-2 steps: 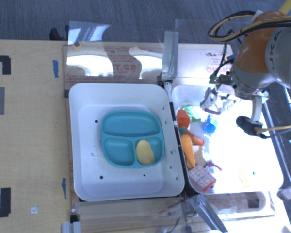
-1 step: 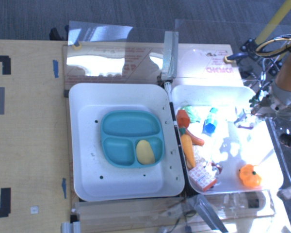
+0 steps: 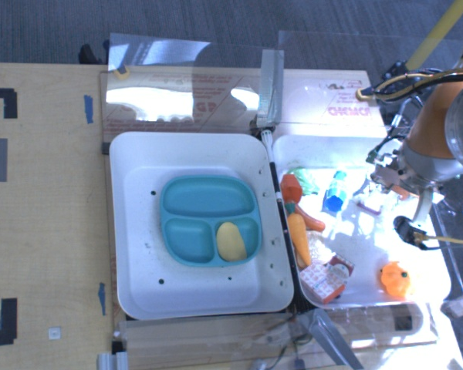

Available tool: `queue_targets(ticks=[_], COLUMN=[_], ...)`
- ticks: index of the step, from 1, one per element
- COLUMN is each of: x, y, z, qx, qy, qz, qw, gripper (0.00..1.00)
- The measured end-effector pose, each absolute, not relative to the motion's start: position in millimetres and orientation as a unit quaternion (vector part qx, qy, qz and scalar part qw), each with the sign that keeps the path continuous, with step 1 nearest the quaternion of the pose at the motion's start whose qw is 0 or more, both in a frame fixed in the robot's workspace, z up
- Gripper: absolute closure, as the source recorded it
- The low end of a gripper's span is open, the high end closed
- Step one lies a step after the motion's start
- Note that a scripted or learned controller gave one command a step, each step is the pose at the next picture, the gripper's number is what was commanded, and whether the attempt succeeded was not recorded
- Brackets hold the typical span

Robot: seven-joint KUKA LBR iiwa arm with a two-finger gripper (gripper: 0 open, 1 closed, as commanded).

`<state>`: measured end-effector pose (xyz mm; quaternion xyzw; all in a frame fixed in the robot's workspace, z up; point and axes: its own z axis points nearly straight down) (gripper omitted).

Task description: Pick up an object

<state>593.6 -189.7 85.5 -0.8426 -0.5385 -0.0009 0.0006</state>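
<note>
we see the gripper point(image 3: 387, 182) over the right bin point(image 3: 440, 284), staged above the blue bottle point(image 3: 336, 193); can't tell its state.

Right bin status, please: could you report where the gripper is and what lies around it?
Gripper low over right bin, far side. Blue bottle just beside it, not held. Carrot and orange toy lying apart, nearer the front.

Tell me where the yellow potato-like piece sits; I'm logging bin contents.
In the camera view the yellow piece lies in the left bin, in the lower right compartment of the teal divided tray.
</note>
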Motion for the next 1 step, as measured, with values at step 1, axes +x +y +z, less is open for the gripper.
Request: queue_targets(ticks=[1], x=[627.2], y=[-126.4], z=[86.1], qx=[-0.884], qy=[-0.468], qz=[-0.0007], qw=[0.000], gripper=[1.00])
